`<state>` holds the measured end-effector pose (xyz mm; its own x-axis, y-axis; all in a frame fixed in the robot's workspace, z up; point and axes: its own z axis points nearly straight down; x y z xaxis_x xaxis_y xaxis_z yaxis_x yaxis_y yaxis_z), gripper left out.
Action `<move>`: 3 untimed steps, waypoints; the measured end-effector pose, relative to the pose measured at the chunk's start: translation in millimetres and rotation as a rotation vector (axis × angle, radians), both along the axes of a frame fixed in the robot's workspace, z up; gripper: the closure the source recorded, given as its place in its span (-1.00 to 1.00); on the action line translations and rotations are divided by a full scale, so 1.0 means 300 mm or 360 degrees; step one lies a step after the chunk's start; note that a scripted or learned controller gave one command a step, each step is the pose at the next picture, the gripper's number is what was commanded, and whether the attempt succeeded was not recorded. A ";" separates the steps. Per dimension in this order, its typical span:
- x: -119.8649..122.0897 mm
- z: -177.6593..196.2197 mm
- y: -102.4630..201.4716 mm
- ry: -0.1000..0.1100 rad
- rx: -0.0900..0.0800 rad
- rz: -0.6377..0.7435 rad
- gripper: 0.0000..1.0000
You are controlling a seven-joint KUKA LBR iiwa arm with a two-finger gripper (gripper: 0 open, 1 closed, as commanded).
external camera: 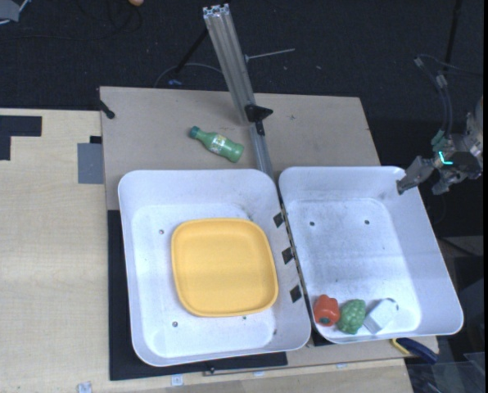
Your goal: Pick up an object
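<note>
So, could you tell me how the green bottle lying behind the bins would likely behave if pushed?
The green bottle lies on its side, so it would probably roll. It looks small, likely light. On the bare board nothing nearby would stop it.

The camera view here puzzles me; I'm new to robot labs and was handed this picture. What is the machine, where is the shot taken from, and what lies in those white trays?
One camera, fixed above a bench, looks down at a slant. The machine is a robot arm reaching in from the right; its gripper hangs by the far right rim of the right bin, with nothing visibly held. That bin holds a red-orange piece, a green piece and a white-grey block in its near corner. The left bin holds a yellow plate. A green bottle lies on the bench behind the bins.
</note>
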<state>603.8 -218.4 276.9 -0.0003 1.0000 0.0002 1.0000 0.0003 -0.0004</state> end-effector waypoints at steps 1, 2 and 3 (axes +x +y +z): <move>0.000 0.000 0.000 0.0000 0.0000 0.0000 -1.00; -0.016 -0.209 0.001 0.0008 0.0002 0.0001 -1.00; -0.005 -0.418 0.009 0.0008 0.0002 0.0002 -1.00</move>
